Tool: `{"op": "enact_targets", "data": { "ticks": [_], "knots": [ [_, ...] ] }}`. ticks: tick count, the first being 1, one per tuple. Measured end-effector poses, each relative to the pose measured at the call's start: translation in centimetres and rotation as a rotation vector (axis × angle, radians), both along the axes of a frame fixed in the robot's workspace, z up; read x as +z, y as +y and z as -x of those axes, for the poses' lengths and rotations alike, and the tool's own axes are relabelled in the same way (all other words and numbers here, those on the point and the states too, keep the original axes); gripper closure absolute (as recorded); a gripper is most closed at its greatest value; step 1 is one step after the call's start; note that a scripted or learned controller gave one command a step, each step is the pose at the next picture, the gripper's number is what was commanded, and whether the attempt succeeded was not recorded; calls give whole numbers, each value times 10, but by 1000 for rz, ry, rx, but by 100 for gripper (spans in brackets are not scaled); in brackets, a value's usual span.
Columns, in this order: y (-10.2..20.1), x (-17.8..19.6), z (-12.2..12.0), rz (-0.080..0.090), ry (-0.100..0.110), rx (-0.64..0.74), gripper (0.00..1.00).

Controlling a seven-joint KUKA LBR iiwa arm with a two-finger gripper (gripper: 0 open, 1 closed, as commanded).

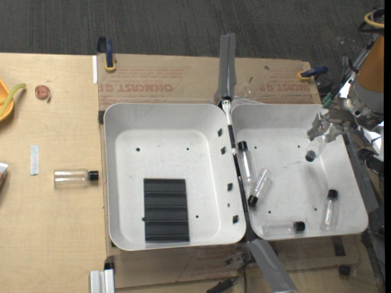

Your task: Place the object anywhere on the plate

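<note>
Off to the left, on the bare bench, a spare bottle (76, 176) lies on its side, well apart from my work. Next comes the left bin (122, 118), and low in it the dark ribbed plate (165, 210), my target, with nothing on it yet. Across the divider, the right bin (287, 118) holds loose vials: a long vial (243, 159) against the bin's left wall, a tilted vial (258, 188) just beside it, a flat vial (292, 227) along the near wall, and a fourth vial (330, 206) toward the right.

Farthest right is my gripper (325, 130), above the bin's right part. My fingers look clenched on the clear end of the held vial (315, 148), which hangs slanting down to the left, black cap lowest. So the task's thing is with me, well apart from the plate.

My worries: I grip it near one end, so it may swing or slip out during the long carry across the divider. It is smooth and round, and dropped on those ribs at a slant it could roll off the plate into the bin. Lowering it close before letting go would help.
</note>
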State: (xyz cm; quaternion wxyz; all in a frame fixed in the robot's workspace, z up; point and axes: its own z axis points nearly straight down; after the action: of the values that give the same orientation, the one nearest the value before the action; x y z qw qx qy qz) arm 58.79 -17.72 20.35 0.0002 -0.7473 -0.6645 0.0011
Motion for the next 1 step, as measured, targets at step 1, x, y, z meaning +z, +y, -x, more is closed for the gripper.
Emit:
{"op": "enact_targets", "data": {
  "ticks": [1],
  "knots": [
    [0,0,0,0,0,0,0]
  ]
}}
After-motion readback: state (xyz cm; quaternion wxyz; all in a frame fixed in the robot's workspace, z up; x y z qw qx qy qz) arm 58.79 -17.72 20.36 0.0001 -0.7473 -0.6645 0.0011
